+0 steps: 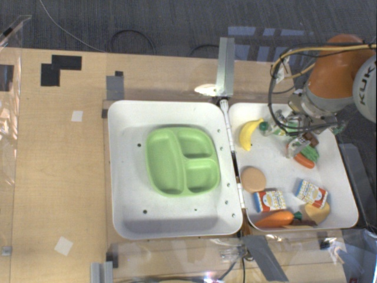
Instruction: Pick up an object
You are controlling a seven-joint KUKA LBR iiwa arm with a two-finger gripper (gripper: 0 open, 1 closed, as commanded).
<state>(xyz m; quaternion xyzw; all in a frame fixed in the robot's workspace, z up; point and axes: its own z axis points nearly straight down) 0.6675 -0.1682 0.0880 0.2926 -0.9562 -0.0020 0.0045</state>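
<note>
The right bin (pixel 341 181) holds a yellow banana (pixel 249 134), a tan round disc (pixel 254 179), two small cartons (pixel 271 200) (pixel 310 191), an orange carrot (pixel 274 219), a yellow wedge (pixel 317 213) and a red and green vegetable (pixel 306 156). My gripper (pixel 299 135) hangs over the bin's far right part, just above and left of the red and green vegetable. Cables and the wrist hide its tips. A small green piece (pixel 272 128) lies just left of it.
The left bin (pixel 126 175) bears a green divided plate (pixel 181 161). A metal post (pixel 225 69) stands behind the gap between the bins. The arm's orange band (pixel 336 69) looms over the right bin's far corner.
</note>
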